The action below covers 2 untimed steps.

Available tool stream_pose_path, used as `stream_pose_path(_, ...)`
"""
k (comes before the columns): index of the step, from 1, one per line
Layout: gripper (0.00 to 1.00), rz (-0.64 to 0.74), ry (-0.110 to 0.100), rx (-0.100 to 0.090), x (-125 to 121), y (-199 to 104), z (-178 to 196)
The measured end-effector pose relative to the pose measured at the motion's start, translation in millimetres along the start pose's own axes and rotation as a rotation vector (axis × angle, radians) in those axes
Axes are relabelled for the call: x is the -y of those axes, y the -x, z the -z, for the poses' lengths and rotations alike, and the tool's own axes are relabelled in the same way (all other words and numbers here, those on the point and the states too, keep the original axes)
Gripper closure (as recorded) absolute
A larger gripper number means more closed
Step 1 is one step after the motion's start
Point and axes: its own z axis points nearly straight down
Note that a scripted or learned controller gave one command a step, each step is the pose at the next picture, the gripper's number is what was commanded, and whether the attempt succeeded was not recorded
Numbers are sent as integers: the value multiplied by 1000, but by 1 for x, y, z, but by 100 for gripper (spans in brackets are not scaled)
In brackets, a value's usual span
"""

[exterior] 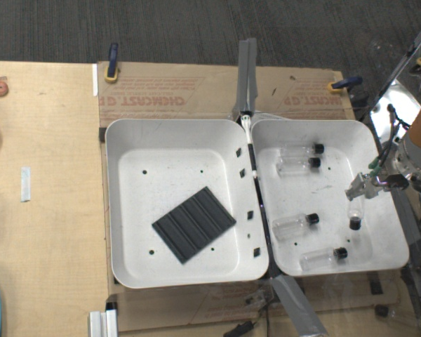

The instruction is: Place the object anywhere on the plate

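Plainly, a dark ribbed rectangular plate (pixel 194 225) lies askew.

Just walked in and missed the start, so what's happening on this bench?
A robot arm reaches in over the right bin, its gripper hovering above clear black-capped bottles; one bottle stands just below it. The dark ribbed plate lies in the left bin with nothing on it, so no object is placed yet.
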Motion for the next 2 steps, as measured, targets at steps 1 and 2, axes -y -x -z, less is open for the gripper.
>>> stream_pose_path(1,100,-69,-1,1,-3,-78,30)
stream_pose_path(2,100,-176,-3,1,0,-185,3)
